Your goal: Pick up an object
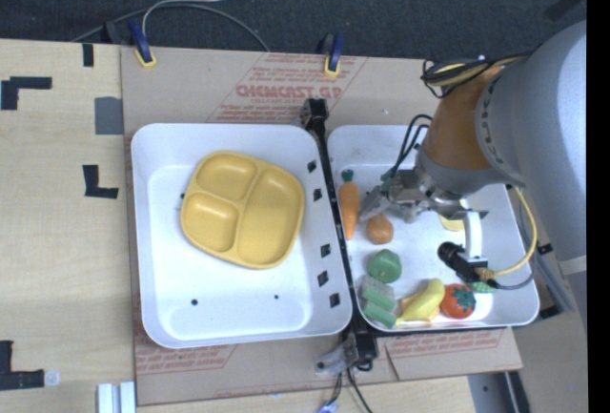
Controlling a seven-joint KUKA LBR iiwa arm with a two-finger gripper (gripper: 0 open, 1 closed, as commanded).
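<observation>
While I'm watching the tool (391, 195) hanging over the right bin (515, 306), the brown egg-shaped piece (380, 229) is sitting just near of it, almost under the tip. The carrot (349, 208) is lying just left of the tool, long axis running far-to-near along the bin divider. I can't tell whether the tool is released or clenched; nothing is showing in its grip. I'm judging the brown piece the closest pick.

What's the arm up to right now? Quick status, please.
Gripper low in right bin, beside carrot and brown egg-shaped toy; nothing seen held. Green toy, banana, tomato nearer front. Yellow plate in left bin.
</observation>
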